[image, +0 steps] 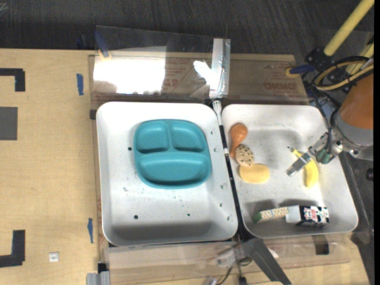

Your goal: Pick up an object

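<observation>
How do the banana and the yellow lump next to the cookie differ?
Shape: the banana is long, narrow and slightly curved; the yellow lump is a rounded oval.
Pose: the banana runs roughly up-down in the view; the lump lies wider than tall.
Colour: the banana is bright yellow, the lump paler.
Neighbours: the banana sits by the gripper; the lump sits just below the cookie.
Shared: both lie in the right bin.

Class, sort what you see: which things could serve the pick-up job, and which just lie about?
Job:
tool
banana
yellow lemon-shaped piece
cookie
orange drumstick-shaped piece
tube
black-and-white piece

Lying about:
teal divided tray
yellow pole
</observation>
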You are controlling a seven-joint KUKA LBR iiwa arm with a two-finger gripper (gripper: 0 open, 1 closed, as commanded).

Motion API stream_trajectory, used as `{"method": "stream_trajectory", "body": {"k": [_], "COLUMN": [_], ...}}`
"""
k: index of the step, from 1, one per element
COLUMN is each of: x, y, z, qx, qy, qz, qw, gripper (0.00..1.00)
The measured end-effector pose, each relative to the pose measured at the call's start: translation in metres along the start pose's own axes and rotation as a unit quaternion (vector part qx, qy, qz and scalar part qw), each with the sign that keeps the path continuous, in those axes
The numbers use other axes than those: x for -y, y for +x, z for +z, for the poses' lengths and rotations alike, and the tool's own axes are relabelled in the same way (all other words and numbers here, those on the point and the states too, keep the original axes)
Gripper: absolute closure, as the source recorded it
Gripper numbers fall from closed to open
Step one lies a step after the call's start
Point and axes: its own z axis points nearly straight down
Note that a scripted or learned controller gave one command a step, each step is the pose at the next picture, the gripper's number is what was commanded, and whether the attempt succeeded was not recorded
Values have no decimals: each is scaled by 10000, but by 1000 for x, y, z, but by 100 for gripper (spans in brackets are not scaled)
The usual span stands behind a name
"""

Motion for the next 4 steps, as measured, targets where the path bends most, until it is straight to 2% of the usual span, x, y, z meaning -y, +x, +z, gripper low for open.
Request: {"method": "stream_trajectory", "body": {"k": [1,2,3,4], "x": [53,-40,-92,-94], "y": [39,73,41,40], "z": [48,48,49,36], "qx": [-14,-3,-4,19], "qy": [12,-24,-3,-27], "qz": [525,1373,1317,1308], "qw": [9986,9905,9913,9914], "gripper": [0,0,0,100]}}
